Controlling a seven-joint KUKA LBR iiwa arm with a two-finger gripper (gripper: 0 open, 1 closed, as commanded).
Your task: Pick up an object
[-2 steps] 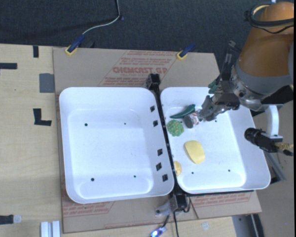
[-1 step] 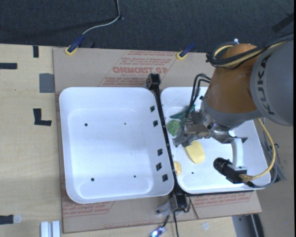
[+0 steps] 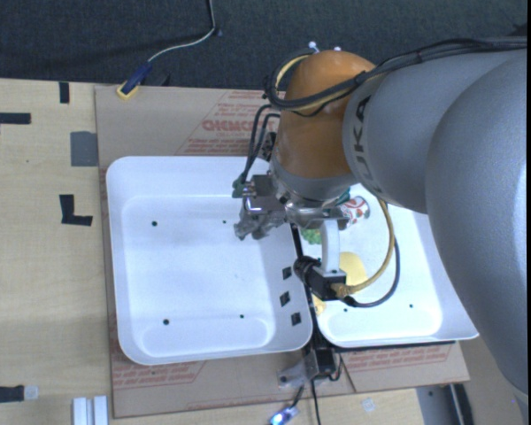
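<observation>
My gripper hangs below the orange-banded wrist, over the right part of the left white bin, close to the divide between the bins. I see nothing held in it. In the right white bin lie a yellow rounded object, a small green piece and a red-and-white item. The arm hides much of all three.
The big grey arm covers most of the right bin. A cable loops from the wrist over that bin. Both bins rest on cardboard. A yellow-tipped wire lies at the back.
</observation>
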